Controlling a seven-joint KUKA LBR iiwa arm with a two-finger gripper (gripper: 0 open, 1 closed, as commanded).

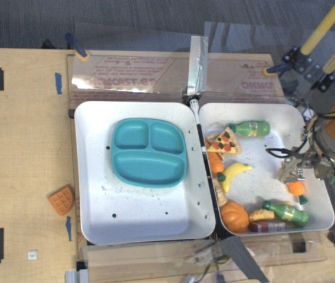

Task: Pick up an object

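Observation:
The right bin (285, 112) holds several toy foods. A green bottle (250, 128) lies at the back, with a pizza slice (224, 141) beside it. A banana (233, 174) lies in the middle and an orange ball (216, 165) rests by the divider. An orange pumpkin (235, 215) sits at the front, and a second green bottle (286, 212) lies at the front right. My gripper (293, 171) hangs low at the right side of this bin, directly over a small orange piece (297, 188). Whether it touches that piece is hidden by the wrist and cables.
The left bin (97, 205) bears a teal divided plate (150, 152). A waffle-like toy (62, 200) lies on the wooden bench to the left of the bins. A dark sausage-shaped toy (266, 226) lies along the right bin's front wall. Yellow poles (327, 19) stand at the back right.

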